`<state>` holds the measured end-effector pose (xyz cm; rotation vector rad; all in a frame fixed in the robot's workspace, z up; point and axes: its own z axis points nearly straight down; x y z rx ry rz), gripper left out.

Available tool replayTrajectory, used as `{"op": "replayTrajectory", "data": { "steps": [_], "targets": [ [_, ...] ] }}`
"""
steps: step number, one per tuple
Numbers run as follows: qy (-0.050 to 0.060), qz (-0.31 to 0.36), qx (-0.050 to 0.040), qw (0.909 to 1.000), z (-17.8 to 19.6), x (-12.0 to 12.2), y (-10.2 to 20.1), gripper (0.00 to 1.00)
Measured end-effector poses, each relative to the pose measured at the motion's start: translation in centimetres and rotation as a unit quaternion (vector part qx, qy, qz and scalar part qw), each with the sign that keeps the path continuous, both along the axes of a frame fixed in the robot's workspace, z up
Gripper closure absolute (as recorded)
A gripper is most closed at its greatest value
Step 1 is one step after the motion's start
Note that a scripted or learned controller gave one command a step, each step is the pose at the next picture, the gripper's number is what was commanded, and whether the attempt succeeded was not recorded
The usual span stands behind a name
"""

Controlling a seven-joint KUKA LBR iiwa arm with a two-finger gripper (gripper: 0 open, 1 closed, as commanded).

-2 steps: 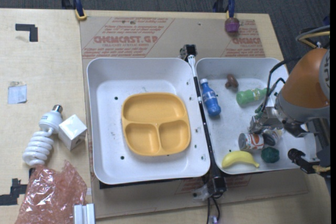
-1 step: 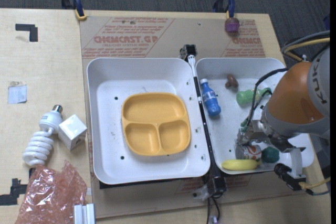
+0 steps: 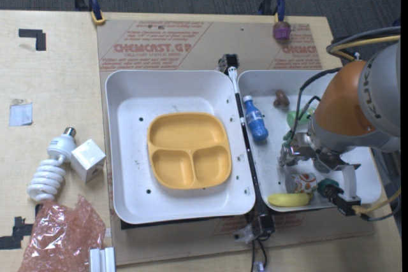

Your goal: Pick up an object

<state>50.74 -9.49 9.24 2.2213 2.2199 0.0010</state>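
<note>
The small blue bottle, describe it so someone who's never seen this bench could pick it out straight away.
Find the two shallow white bins; take the right-hand bin, where the grey arm reaches in. The small blue plastic bottle with a white cap lies against that bin's left wall, near the divider. It is the only blue item there; the yellow banana lies at the front.

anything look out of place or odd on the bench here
Outside the bins, on the bench's left, lie a spiral light bulb, a small white cube and crumpled pink plastic. A blue bottle lies on its side in the right bin.
</note>
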Motion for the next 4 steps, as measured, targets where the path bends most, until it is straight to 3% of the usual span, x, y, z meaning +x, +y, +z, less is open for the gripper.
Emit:
{"op": "replayTrajectory", "data": {
  "steps": [1, 2, 3, 4],
  "targets": [
    [0.000, 0.000, 0.0003, 1.0000, 0.0, -3.0, -0.3, 0.00],
    [0.000, 0.000, 0.0003, 1.0000, 0.0, -2.9, 0.3, 0.00],
    [-0.002, -0.001, -0.0002, 1.0000, 1.0, -2.7, 0.2, 1.00],
    [0.000, 0.001, 0.0000, 1.0000, 10.0, -1.1, 6.8, 1.00]
  ]
}}
